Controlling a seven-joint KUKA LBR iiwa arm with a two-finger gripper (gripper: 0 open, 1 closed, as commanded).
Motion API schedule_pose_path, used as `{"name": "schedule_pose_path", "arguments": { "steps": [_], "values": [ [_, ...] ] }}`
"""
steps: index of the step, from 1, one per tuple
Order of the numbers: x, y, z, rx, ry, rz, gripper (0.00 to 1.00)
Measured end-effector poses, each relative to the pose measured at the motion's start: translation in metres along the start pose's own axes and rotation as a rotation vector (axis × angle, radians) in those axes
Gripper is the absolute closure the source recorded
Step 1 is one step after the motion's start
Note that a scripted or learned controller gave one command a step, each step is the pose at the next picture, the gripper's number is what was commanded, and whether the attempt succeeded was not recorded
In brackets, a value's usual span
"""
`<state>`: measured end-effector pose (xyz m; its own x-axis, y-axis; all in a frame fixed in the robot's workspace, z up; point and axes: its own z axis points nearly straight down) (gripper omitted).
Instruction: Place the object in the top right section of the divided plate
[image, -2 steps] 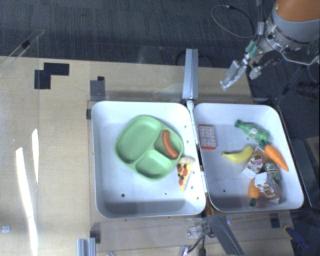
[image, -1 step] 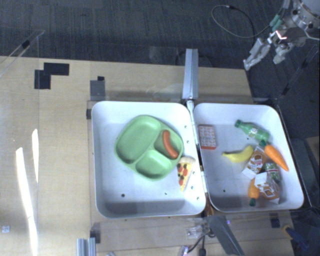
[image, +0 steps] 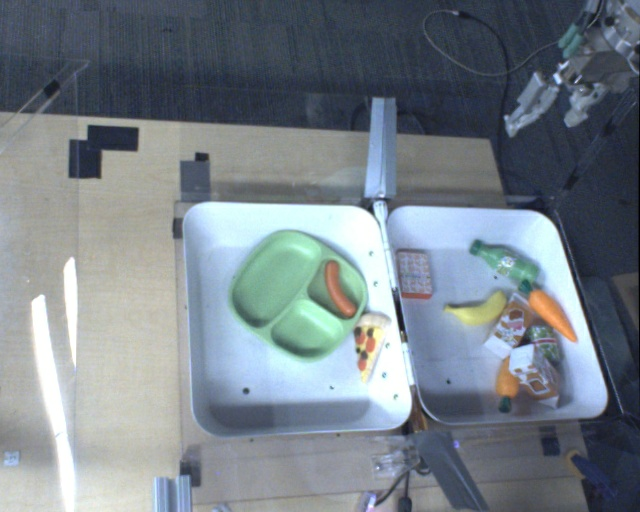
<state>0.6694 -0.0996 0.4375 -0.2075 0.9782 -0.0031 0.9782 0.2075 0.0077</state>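
A green divided plate (image: 285, 290) lies in the left bin (image: 210, 380). A red-orange sausage (image: 340, 288) rests in the plate's right-hand section. A pizza slice toy (image: 369, 343) lies just off the plate's lower right edge on the bin floor. My gripper (image: 553, 100) hangs high at the top right, above and behind the right bin (image: 440, 385), with its two pale fingers spread apart and nothing between them.
The right bin holds a green bottle (image: 505, 262), a banana (image: 478, 309), a carrot (image: 551, 313), a red-and-white card (image: 414, 273), small cartons (image: 510, 330) and an orange bottle (image: 509, 384). A metal post (image: 381, 150) stands between the bins at the back.
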Motion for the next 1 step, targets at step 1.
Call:
{"name": "schedule_pose_path", "arguments": {
  "steps": [1],
  "values": [
    [-0.0646,-0.0141,0.0774,0.003,0.000,0.018,0.00]
  ]
}}
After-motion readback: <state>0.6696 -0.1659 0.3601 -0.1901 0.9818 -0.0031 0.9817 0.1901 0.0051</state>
